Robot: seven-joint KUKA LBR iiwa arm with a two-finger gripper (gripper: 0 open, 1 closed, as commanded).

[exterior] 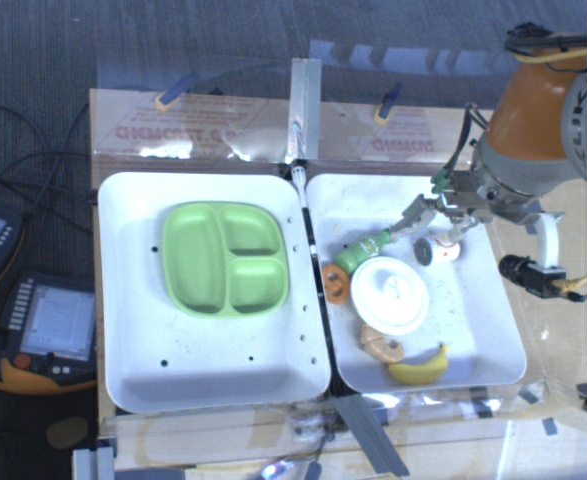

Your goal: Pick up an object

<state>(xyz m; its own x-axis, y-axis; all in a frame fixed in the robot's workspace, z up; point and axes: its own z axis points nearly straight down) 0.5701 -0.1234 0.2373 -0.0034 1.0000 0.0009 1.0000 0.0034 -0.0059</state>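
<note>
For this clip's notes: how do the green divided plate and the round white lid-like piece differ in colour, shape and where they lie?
The green divided plate is light green; the round white piece is white. The plate is a rounded rectangle split into three compartments; the white piece is a smaller disc with a raised centre. The plate lies alone in the left bin; the white piece lies in the right bin, crowded by a banana and a green bottle. Both lie flat.

A robot lab, not a home.
Two white bins [123,298] sat on a taped-up bench [203,133], with loose black cables [13,168] and a control tablet [48,323] beside them.
</note>
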